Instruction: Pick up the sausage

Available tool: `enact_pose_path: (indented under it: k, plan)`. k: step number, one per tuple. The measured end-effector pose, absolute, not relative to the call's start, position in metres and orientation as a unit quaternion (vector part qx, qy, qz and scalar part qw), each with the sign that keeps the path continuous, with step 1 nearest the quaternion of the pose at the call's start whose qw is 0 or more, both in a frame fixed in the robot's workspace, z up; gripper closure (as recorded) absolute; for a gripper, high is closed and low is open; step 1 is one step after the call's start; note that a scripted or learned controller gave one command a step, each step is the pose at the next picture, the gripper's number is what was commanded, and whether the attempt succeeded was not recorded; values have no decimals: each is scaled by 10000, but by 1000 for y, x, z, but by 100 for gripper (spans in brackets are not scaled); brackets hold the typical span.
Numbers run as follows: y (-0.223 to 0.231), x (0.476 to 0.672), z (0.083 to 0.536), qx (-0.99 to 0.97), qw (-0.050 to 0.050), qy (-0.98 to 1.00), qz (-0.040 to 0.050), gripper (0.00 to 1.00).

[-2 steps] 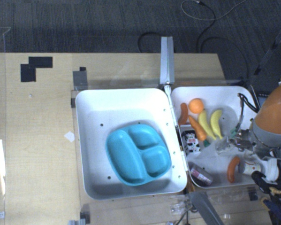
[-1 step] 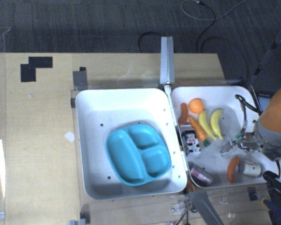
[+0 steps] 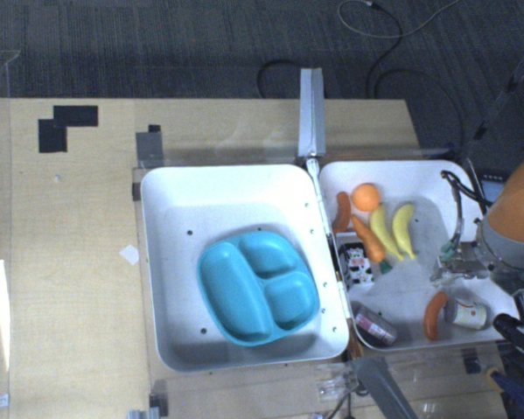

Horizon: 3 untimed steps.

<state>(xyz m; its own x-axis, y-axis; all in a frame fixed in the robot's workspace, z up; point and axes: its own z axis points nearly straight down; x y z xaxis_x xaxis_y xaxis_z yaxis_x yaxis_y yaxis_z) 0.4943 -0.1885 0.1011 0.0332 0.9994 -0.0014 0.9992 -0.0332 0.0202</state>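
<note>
Gripper (image 3: 458, 264) hangs over the right bin (image 3: 426, 171) near its right wall, and whether it is open or closed cannot be told from above. Just below it lies the sausage (image 3: 434, 315), reddish-orange, touching a small white cylinder (image 3: 467, 313) on its right (nothing sits between the fingers that can be seen). Further left are two bananas (image 3: 394, 231), a carrot (image 3: 367, 237) and an orange (image 3: 365, 196). The left bin (image 3: 173, 270) carries a blue divided tray (image 3: 259, 285).
</note>
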Motion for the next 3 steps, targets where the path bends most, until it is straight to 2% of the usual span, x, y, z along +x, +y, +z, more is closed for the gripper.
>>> enact_pose_path:
  k: [1,2,3]
  plan:
    - [-189,494,101,7187,76,6953,65,0]
    - [-170,491,90,7087,72,7055,31,0]
    - [-170,491,90,7086,71,7055,32,0]
